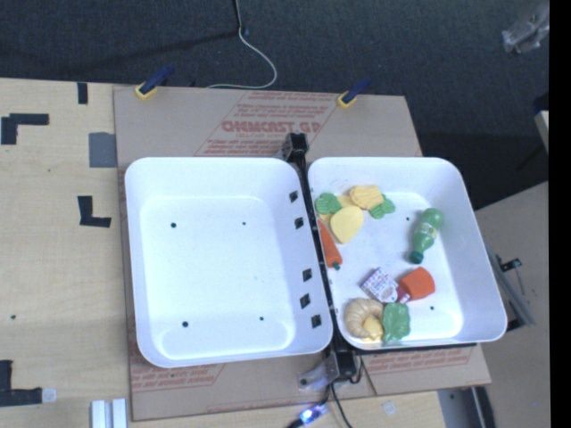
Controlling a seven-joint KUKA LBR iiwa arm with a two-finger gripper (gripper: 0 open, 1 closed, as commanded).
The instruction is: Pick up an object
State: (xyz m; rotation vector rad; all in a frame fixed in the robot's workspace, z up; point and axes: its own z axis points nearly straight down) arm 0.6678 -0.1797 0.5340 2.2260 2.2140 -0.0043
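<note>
From where I stand, the nearest things sit in the front corner of the right-hand shallow white plastic bin. A beige, ridged, croissant-shaped toy touches a crinkled green leafy piece. Just behind them, a rounded red-orange lump lies just beside a small printed foil packet.

Further back, a glossy green plastic bottle lies on its side, apart from the rest. A slim orange carrot-shaped toy hugs the bin's inner wall. Behind it a smooth yellow wedge touches a lumpy yellow piece, with small green bits on either side. Any of these could be the object to pick up.

The left-hand white bin shares the middle wall. Far off at the upper right is a blurred grey shape I take for the gripper. It is well away from the bins, and I cannot tell whether it is released or clenched.

I think the crowding is the main risk. A descent on the front cluster could catch two toys or nudge one aside. The carrot against the wall leaves little room beside it, the smooth rounded bottle may roll or squirt out of a pinch, and the flat packet offers little to grip.
</note>
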